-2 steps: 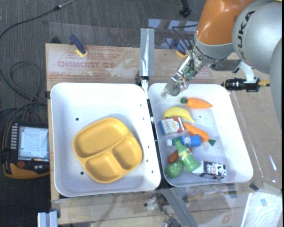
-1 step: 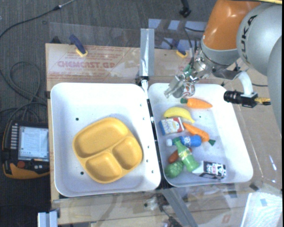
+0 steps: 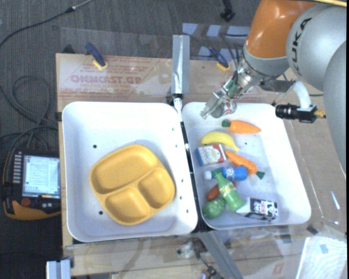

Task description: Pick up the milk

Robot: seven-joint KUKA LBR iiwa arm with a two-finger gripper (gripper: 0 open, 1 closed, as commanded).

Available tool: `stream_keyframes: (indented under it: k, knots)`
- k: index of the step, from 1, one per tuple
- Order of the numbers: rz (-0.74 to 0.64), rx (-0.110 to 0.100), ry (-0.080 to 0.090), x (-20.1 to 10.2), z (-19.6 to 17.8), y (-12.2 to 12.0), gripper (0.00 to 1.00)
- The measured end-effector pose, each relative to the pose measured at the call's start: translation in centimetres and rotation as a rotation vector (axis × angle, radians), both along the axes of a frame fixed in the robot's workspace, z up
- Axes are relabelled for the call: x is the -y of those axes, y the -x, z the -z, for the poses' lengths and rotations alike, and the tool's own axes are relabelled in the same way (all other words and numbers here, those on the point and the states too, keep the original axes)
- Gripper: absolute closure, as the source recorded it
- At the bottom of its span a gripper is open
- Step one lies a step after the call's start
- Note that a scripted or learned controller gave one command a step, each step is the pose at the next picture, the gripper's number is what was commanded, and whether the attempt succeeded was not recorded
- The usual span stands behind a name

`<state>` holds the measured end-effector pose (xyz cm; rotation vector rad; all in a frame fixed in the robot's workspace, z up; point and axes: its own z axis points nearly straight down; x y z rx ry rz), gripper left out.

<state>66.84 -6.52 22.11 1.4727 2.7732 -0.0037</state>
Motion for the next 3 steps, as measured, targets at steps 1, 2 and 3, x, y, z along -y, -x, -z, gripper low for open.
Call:
stream_keyframes:
  k: [1,2,3]
  knots:
    - [0.019,0.001,-0.003,-0.7,-0.5,0.1,1.00]
    - [0.264,-0.001,-0.002,0.1,0.4,0.0,1.00]
    - [0.159,0.001,0.000,-1.4,-1.1,0.0,1.00]
